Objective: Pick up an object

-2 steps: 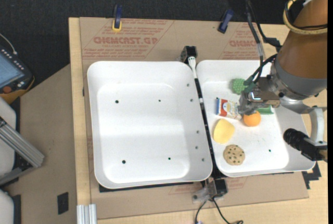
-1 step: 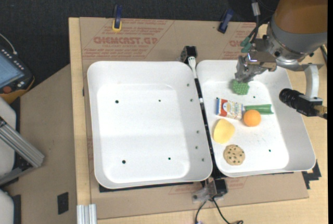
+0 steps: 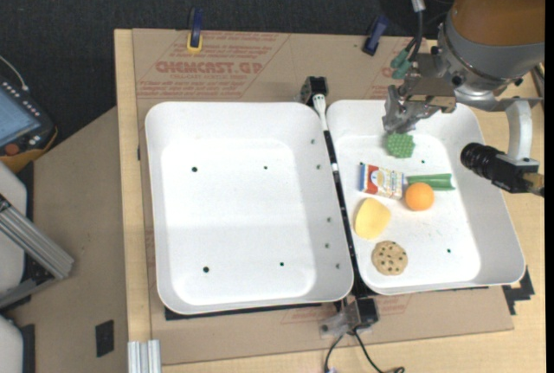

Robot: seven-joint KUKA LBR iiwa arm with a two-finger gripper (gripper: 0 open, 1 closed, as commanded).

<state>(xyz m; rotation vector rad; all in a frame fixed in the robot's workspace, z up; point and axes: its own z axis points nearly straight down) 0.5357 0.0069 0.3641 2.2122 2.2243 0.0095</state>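
The gripper [image 3: 400,127] hangs over the right bin [image 3: 485,272] at about 12 o'clock of its floor, directly above a small green knobbly object [image 3: 400,145]. Its fingers [image 3: 394,122] point down and reach the top of that green object — whether they are spread or closed on it I cannot tell, since the wrist hides the gap.

Toward the bin's centre lies a small white packet with red and blue print [image 3: 382,179], and a green stick-like piece [image 3: 433,182] lies at its 3 o'clock. An orange ball [image 3: 420,196] touches the green piece from below. A yellow lemon-shaped object [image 3: 372,218] sits at 7 o'clock of the ball, and a round cookie [image 3: 389,257] lies just beyond it at 6 o'clock.

The left bin [image 3: 164,189] sits beside the right one on the counter [image 3: 130,86] — their rims meet along the middle.
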